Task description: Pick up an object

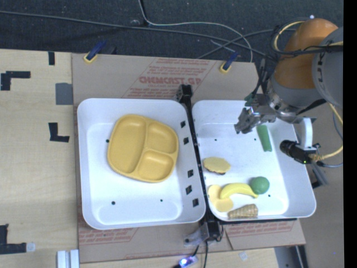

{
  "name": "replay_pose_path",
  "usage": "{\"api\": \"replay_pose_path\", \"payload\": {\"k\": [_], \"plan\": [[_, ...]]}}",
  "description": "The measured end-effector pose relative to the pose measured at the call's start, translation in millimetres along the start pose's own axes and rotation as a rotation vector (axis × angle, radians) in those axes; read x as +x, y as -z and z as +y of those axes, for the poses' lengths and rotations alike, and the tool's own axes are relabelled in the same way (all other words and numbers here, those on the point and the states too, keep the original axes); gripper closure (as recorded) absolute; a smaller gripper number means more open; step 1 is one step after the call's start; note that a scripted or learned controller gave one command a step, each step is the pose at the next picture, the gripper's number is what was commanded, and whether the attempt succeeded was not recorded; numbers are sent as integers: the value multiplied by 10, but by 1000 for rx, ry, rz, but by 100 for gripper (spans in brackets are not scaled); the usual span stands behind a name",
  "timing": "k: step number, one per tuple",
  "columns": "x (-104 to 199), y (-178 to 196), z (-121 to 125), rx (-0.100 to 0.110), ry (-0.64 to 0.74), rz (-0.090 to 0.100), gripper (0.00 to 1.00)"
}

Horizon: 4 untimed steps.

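My gripper [244,124] hangs over the upper middle of the right bin [223,113], reaching in from the right. A green stick [264,138] lies on the bin floor just right of it, partly under the wrist. Lower in the same bin are a flat yellow chip-like piece [216,164], a banana [237,190], a green ball [259,184], a pale yellow disc [221,204] and a tan ridged cone [243,211]. Nothing shows between the gripper's tips.
The left bin [92,166] holds a yellow divided plate [142,148]. A black divider with clips [191,149] runs between the bins. Cables [312,155] hang off the arm at the right bin's edge. Both bins rest on cardboard [167,77].
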<state>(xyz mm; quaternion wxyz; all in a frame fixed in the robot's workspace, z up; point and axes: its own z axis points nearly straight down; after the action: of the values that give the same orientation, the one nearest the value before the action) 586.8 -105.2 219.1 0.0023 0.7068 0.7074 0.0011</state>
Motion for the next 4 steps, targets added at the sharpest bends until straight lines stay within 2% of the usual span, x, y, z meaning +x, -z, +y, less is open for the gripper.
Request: {"api": "replay_pose_path", "payload": {"k": [1, 2, 3, 4], "plan": [[91, 571, -23, -1, 2, 1, 100], [94, 649, -19, 5, 1, 2, 100], [687, 464, 72, 7, 6, 3, 100], [1139, 274, 42, 8, 4, 2, 100]]}}
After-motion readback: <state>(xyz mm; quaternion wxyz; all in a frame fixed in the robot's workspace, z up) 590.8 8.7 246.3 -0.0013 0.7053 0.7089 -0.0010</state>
